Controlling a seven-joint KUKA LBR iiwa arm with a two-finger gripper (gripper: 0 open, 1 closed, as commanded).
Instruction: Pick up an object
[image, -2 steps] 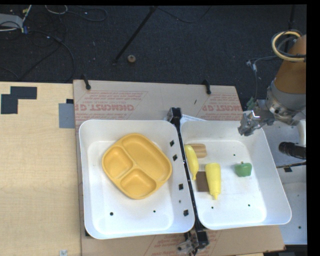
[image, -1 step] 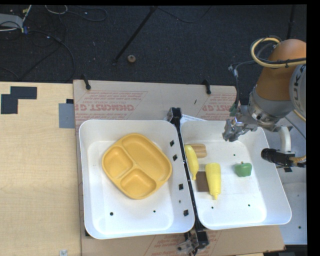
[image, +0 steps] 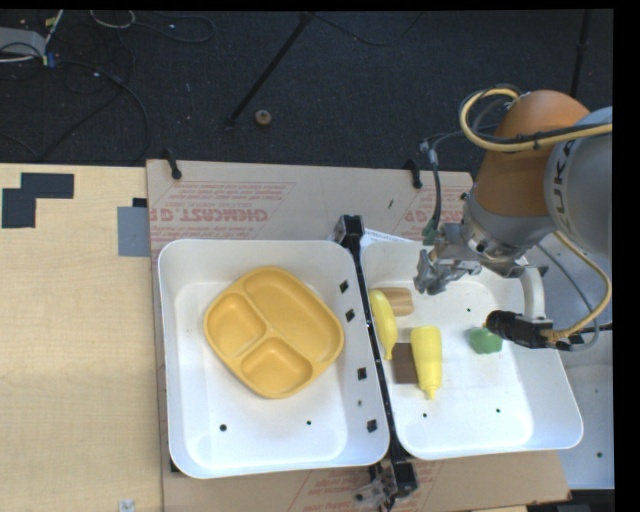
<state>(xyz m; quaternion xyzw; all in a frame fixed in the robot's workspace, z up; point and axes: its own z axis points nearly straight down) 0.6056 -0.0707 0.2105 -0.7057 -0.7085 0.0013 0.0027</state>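
Note:
The right bin (image: 520, 425) holds several small objects. A yellow banana-shaped piece (image: 383, 318) lies against the divider, with a tan block (image: 398, 301) beside it. A yellow bottle-like piece (image: 428, 359) lies in the middle, next to a dark brown block (image: 404, 364). A small green object (image: 485, 341) sits to the right. My gripper (image: 434, 277) hangs over the bin's back part, just right of the tan block and above the yellow piece, with nothing seen between its fingers.
The left bin (image: 190, 430) holds a yellow three-compartment tray (image: 273, 330). A black divider (image: 365, 340) separates the two bins. A black cable fitting (image: 515, 326) on the arm sits beside the green object. Cardboard lies under both bins.

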